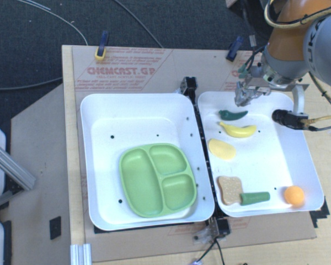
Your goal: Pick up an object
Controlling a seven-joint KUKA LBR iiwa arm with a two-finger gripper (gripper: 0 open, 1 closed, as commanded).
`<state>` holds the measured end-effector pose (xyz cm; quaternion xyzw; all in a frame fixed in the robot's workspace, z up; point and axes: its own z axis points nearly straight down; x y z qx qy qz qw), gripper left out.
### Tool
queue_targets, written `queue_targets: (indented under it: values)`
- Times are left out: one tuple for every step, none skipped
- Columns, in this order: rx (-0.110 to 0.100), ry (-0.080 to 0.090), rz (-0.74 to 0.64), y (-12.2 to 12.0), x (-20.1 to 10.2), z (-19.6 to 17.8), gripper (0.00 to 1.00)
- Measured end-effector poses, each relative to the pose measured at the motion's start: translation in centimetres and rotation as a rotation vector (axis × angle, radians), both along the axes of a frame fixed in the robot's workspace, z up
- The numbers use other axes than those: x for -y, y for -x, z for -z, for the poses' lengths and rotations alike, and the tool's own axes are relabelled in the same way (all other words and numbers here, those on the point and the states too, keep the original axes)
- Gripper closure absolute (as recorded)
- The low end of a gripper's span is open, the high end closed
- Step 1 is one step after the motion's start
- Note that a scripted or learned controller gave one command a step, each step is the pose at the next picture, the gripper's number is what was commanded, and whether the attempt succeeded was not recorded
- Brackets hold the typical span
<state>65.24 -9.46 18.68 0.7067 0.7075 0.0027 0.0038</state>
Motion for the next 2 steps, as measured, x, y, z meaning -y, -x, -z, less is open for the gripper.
queue_targets:
  values:
    - [-0.001, 0.0, 0.0, -0.1, 0.0, -5.4, 1.0]
    - [-0.014, -0.003, -0.002, 2.4, -4.6, -4.2, 1.0]
